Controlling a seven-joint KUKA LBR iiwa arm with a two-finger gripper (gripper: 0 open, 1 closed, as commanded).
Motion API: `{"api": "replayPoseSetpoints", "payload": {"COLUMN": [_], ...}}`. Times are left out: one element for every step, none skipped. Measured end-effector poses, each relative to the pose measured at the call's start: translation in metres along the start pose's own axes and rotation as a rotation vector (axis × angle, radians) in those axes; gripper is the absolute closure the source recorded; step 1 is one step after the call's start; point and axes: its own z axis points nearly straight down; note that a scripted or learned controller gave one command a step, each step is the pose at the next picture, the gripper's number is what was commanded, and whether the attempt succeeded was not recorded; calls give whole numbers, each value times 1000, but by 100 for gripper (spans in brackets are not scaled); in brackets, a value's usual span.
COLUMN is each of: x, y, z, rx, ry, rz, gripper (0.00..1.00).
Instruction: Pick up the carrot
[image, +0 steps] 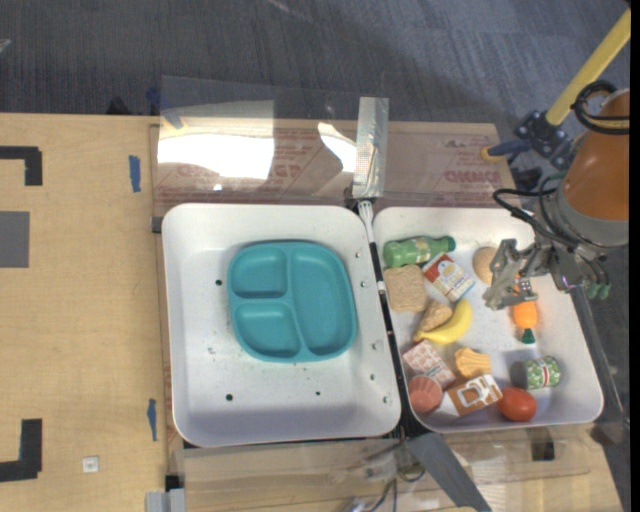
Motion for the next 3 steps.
{"api": "replayPoseSetpoints", "payload": {"x": [2, 0, -6], "y": [-1, -59, -57], "z": [4, 105, 88], "rx": [-2, -6, -1], "ry": [8, 22, 5], "rz": [2, 6, 3], "gripper": [0, 0, 100]}}
